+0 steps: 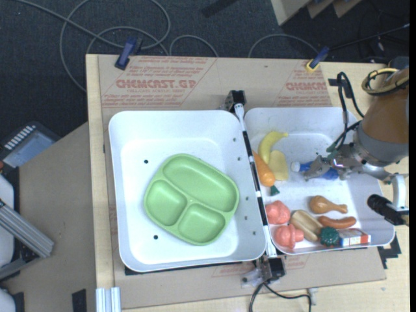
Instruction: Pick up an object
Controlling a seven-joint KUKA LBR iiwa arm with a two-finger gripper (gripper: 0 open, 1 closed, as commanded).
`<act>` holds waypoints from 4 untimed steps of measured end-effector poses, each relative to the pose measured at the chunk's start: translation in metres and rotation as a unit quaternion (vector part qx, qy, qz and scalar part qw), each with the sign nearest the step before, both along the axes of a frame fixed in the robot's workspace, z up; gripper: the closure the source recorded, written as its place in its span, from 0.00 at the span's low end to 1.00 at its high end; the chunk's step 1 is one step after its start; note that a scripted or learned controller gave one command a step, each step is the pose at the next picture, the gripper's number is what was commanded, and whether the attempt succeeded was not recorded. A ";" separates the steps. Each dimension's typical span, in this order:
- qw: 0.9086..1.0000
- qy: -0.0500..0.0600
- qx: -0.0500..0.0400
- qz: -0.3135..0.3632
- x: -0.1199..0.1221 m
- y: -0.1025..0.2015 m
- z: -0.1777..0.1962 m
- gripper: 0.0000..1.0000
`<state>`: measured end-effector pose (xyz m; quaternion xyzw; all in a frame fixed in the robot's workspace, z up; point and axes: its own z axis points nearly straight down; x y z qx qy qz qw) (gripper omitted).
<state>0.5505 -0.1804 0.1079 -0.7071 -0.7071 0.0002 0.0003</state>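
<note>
Here, your left bin (130, 174) is smooth white plastic with rounded corners, cradling a glossy green three-compartment tray (190, 199). The right bin (299, 119) holds moulded toy food: a curved yellow banana (270, 142), a tapered carrot (264, 172), a brown drumstick (327, 205). The gripper (320, 168) sits low beside the banana; whether it is spread or closed, I cannot tell.

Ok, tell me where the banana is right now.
The banana lies in the right bin, near its upper left corner, just above the carrot and left of the tool.
</note>
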 end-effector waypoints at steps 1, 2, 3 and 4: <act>1.000 0.001 0.000 -0.001 -0.066 0.011 -0.024 0.00; 1.000 -0.001 0.000 -0.001 -0.065 0.011 -0.014 1.00; 1.000 -0.001 0.000 0.001 -0.071 0.093 0.077 1.00; 1.000 -0.001 0.000 0.001 -0.044 0.142 0.132 1.00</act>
